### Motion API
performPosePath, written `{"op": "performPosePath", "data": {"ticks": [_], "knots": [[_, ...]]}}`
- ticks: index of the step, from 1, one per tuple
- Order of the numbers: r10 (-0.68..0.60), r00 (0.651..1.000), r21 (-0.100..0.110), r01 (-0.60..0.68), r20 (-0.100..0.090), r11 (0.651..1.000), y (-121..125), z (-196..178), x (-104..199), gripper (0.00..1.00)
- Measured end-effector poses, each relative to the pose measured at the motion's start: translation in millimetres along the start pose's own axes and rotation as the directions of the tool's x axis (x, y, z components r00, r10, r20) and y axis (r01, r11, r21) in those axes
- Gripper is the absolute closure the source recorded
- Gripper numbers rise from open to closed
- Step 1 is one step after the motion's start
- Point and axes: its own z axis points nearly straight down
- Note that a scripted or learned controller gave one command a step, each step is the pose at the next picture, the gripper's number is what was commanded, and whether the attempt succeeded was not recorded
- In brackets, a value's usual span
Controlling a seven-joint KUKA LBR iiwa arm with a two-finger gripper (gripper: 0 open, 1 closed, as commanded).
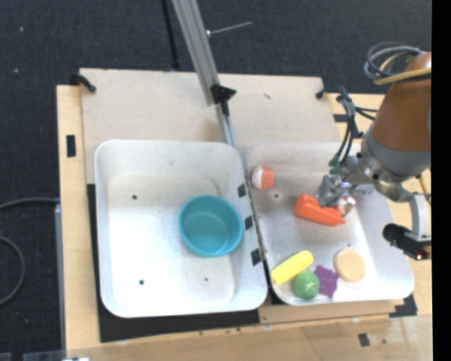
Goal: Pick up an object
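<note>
I see my pincer (338, 195) low over the orange carrot (319, 211), which lies in the right bin (391, 280), but I cannot tell its state, so it might slip off and grab nothing.

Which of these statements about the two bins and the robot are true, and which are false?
1. A blue bowl sits in the left bin. True.
2. The gripper hangs over the left bin. False: it is over the right bin, at the orange carrot-shaped toy.
3. The yellow toy lies beside the green ball. True.
4. The purple toy is in the left bin. False: it is in the right bin.
</note>
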Motion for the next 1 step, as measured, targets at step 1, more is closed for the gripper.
{"op": "performPosePath", "data": {"ticks": [1], "knots": [[0.001,1.0,0.004,-0.001,0.001,1.0,12.4,10.1,46.1,1.0]]}}
